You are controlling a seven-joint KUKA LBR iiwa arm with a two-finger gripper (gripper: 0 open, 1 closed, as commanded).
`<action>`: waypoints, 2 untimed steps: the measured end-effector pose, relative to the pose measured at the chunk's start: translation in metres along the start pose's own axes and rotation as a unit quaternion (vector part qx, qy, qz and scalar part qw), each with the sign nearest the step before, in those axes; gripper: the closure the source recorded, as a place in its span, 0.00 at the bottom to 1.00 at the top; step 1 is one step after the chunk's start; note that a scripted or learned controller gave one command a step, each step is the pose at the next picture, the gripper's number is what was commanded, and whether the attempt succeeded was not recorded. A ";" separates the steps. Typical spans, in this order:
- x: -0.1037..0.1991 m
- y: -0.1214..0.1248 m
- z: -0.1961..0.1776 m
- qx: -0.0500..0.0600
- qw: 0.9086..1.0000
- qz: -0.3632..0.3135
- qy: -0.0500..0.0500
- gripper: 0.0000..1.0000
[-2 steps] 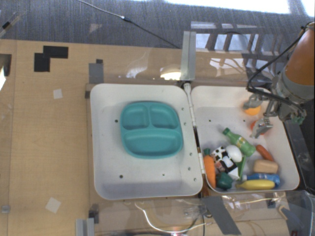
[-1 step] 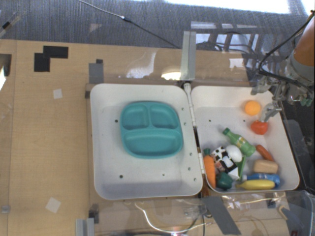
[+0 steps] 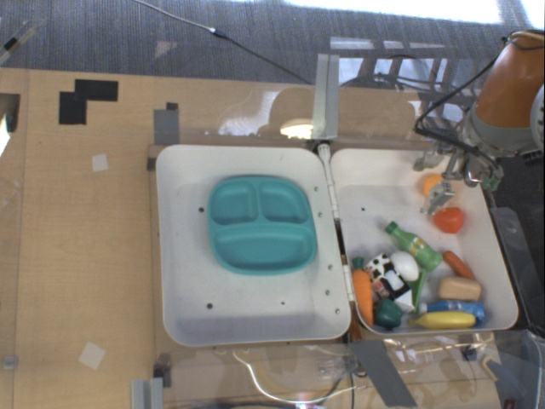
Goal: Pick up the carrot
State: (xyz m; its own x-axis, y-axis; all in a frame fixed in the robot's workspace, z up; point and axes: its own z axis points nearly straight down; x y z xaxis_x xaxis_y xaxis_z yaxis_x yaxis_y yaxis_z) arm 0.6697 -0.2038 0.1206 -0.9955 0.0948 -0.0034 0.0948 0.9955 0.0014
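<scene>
At the near edge of the right bin (image 3: 502, 271), a yellow banana (image 3: 443, 319) lies lengthwise with a blue item (image 3: 464, 308) touching its far side and a tan bread roll (image 3: 460, 289) just beyond that. The carrot (image 3: 363, 296) lies at the near left corner of this bin, against the dividing wall, its long axis running near to far with the green top at the far end. Just beside it on the right sit a dark green item (image 3: 387, 313) and a black-and-white cow toy (image 3: 390, 275). A small orange sausage-shaped piece (image 3: 458, 264) lies by the right wall. Farther in, a green bottle (image 3: 413, 245) lies tilted on the bin floor. Beyond it rests a red tomato (image 3: 449, 220), and an orange fruit (image 3: 432, 184) near the far wall. The gripper (image 3: 443, 196) hangs over the far right part of this bin, between orange fruit and tomato, well apart from the carrot, which lies diagonally nearer and to the left. Whether it is parted or closed cannot be told; nothing is visibly held. The left bin (image 3: 183, 254) holds a teal divided plate (image 3: 261, 224) near its centre.
</scene>
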 end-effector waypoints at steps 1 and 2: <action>0.004 -0.002 0.026 0.001 1.000 0.004 0.003 0.00; -0.001 0.000 0.010 0.002 1.000 0.001 -0.008 1.00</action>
State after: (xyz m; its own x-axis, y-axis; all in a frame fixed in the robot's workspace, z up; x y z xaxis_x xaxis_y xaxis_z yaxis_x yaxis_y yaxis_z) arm 0.6707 -0.2041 0.1106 -0.9951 0.0974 -0.0195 0.0975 0.9952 -0.0021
